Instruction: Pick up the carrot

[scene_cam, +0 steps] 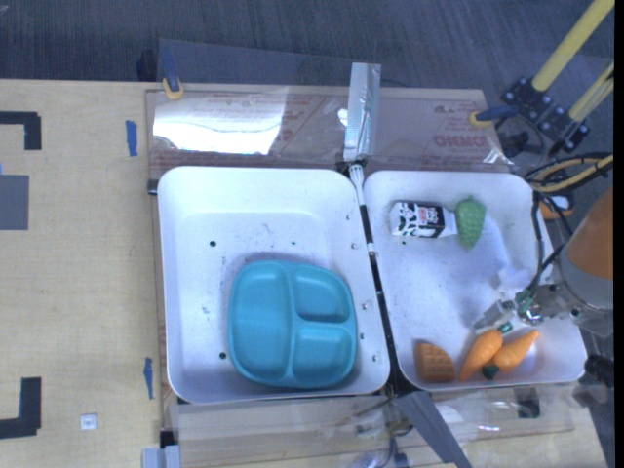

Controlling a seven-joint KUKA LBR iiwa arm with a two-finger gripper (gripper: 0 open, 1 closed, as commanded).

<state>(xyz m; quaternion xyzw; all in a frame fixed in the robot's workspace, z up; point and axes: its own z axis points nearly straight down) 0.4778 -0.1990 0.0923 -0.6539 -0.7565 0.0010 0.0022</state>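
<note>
carrot (482,351) sits in the right bin (439,271), down at about 5 o'clock, near the front wall. it looks like smooth orange plastic, long and pointy, with a green top. a second orange one (518,347) lies just beside it at its 3 o'clock, touching it, so i count two carrots. at the first carrot's 9 o'clock there is one brown bumpy piece (436,361), like a waffle, just beside it.

the gripper (509,311) hangs at the carrots' 12 o'clock, very near them. i cannot tell how the tool is set, and no carrot shows inside it.

up at 12 o'clock in this bin lies one black and white carton (422,219), and one bumpy green thing (471,221) touches its right end.

the left bin (195,222) has one smooth blue tray (292,326) with three parts and round corners. there are two white bins.
</note>
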